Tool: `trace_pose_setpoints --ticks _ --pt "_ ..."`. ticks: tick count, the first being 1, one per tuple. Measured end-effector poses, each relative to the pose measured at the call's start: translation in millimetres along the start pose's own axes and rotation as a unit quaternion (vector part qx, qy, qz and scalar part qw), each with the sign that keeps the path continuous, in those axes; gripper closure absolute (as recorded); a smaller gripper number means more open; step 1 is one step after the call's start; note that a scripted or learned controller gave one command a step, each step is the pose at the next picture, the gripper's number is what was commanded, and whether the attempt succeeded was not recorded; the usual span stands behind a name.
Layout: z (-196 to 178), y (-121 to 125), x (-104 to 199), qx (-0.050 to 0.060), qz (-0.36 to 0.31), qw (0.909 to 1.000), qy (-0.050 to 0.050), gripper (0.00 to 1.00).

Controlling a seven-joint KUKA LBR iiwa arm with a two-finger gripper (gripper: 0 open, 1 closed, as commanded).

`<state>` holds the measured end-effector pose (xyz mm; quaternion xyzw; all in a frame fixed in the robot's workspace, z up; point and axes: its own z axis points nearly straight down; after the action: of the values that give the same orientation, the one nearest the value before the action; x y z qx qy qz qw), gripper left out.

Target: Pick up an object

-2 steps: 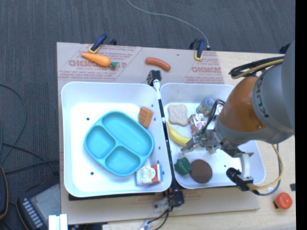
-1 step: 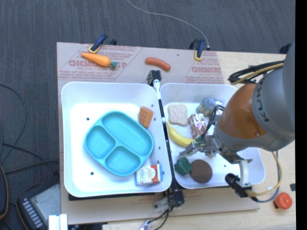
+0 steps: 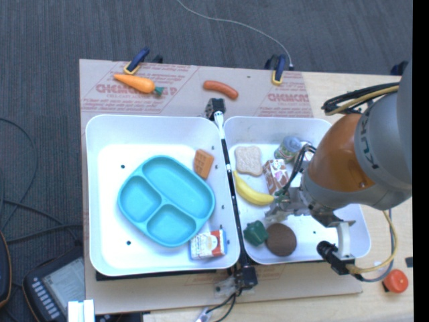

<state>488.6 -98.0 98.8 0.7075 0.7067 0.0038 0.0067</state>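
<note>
A round brown ball (image 3: 281, 239) and a dark green lump (image 3: 255, 233) are lying nearest in the right white bin (image 3: 358, 243), the grey two-finger gripper (image 3: 283, 210), its state impossible to tell, is hovering just above them, and a curved yellow banana (image 3: 252, 190) is resting beyond.

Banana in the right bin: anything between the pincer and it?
Nothing visible. The pincer sits at the banana's right end with no object between them. The red-white packet and bread slice lie just above; the green item and brown ball below.
</note>
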Motion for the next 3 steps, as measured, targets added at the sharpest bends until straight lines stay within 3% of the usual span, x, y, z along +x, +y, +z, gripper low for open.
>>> trace_pose_setpoints --ticks 1,2,3 --pt "0.2 -0.2 0.0 0.0 0.0 1.0 0.0 0.0" --pt "10.7 -2.8 1.3 0.003 0.0 1.0 0.0 0.0" --pt "0.3 -1.7 1.2 0.002 0.0 1.0 0.0 1.0"
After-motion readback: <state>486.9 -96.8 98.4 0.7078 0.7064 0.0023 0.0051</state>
